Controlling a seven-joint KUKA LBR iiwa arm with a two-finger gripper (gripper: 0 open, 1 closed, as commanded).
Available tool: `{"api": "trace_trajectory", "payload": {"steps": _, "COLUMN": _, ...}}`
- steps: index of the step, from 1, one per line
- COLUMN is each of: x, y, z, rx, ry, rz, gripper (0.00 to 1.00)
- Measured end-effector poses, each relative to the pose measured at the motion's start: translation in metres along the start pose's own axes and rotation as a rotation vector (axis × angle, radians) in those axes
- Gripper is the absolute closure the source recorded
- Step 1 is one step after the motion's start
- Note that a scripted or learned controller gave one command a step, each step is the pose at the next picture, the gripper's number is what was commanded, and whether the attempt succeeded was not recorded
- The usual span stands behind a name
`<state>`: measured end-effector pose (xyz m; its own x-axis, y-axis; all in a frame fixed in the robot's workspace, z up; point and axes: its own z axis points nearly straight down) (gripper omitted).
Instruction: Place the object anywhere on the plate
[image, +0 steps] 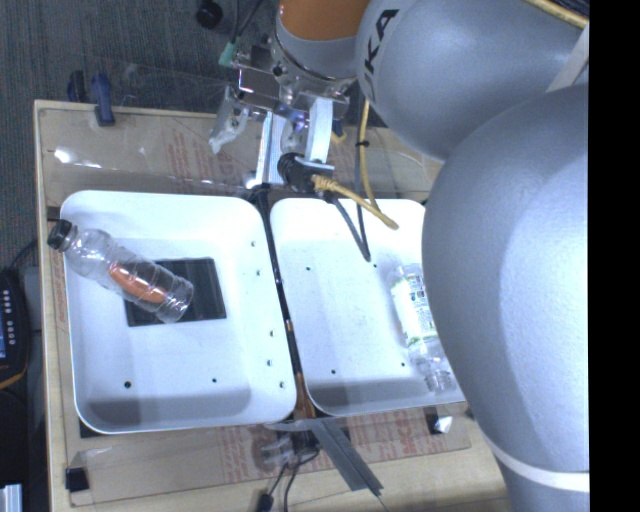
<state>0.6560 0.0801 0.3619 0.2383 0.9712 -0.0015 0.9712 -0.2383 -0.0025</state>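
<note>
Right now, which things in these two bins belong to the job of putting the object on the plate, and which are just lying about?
Belongs to the job:
clear plastic bottle with an orange label, lying partly on the plate
flat dark square plate in the left white bin
gripper, above the bins' far edge

Lying about:
clear plastic bottle with a green label in the right white bin

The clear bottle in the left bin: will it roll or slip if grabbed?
The bottle lies on its side, partly across the dark plate, so a nudge would probably roll it. Its clear plastic looks thin and smooth, so it is likely light, squashy and slippery.
</note>
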Motion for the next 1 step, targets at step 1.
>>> {"api": "trace_trajectory", "payload": {"steps": 1, "x": 0.0361, "y": -0.0089, "z": 0.0038, "rx": -0.001, "ry": 0.000, "rz": -0.055, "gripper": 0.00}}
